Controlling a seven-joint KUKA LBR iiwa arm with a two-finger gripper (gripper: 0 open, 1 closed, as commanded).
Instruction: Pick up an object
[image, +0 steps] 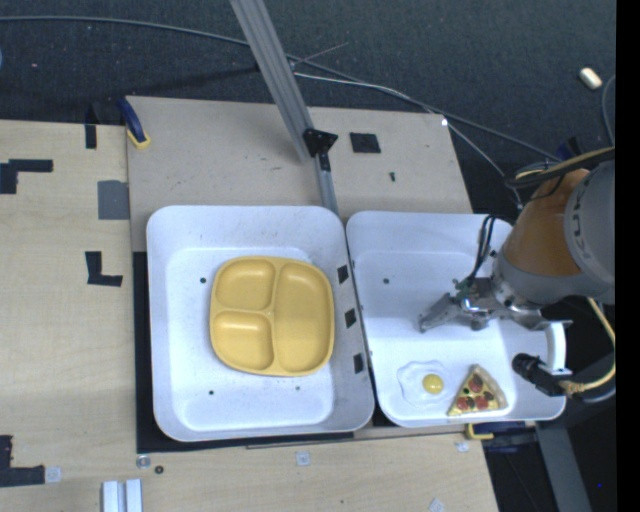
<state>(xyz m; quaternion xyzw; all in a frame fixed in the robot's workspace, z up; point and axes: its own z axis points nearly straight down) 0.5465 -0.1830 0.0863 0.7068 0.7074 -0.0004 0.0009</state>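
In the right bin (400, 240), a fried-egg toy (424, 382) lies near the front wall. A pizza-slice toy (477, 392) sits just to its right. My gripper (441, 309) hovers over the bin's middle, behind both toys and apart from them, pointing left. Its grey fingers (428, 319) stand open with nothing between them. The orange-banded wrist (545, 240) reaches in from the right.
The left bin (180, 400) holds a yellow divided plate (272, 315) at its centre. A slanted metal bar (290, 90) runs down toward the seam between the bins. Cables trail across the dark floor at the back right.
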